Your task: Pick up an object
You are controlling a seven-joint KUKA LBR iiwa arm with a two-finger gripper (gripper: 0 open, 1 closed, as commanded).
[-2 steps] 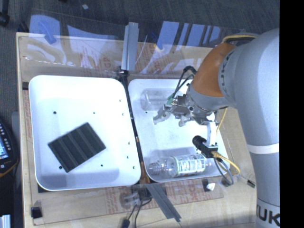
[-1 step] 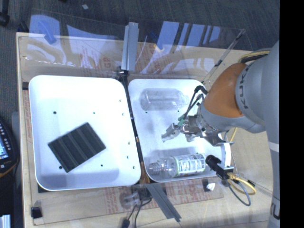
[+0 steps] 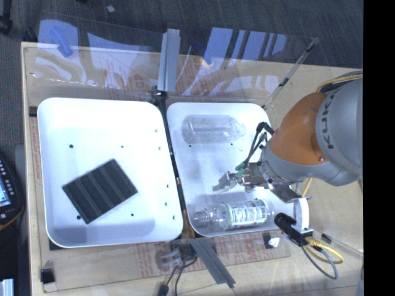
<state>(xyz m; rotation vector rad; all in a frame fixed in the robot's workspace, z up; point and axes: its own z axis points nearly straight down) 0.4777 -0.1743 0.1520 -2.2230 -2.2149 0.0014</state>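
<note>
Start at the left bin (image 3: 43, 165). You will see one dark, ribbed rectangular pad (image 3: 100, 190) lying flat and turned at a diagonal on the bin floor, well apart from the walls. No writing can be read on it.

Move to the right bin (image 3: 185, 113). It contains two clear plastic bottles, both lying on their sides:
- The upper bottle (image 3: 213, 130) lies near the far wall. It is transparent, and no label can be made out on it.
- The lower bottle (image 3: 232, 216) lies along the near wall. It carries a pale label with green print; the lettering is too small to read.

Between the two bottles you will find the gripper (image 3: 227, 180), reaching in from the right at the end of the arm (image 3: 315, 140). It sits low over the bin floor, just above the labelled bottle in the picture and apart from the upper bottle. Whether it touches the lower bottle cannot be told. Nothing is visible between its tips, and its opening cannot be judged from this angle.

On the arm's grey casing, at the right edge, you can read part of a dark letter "K".
</note>
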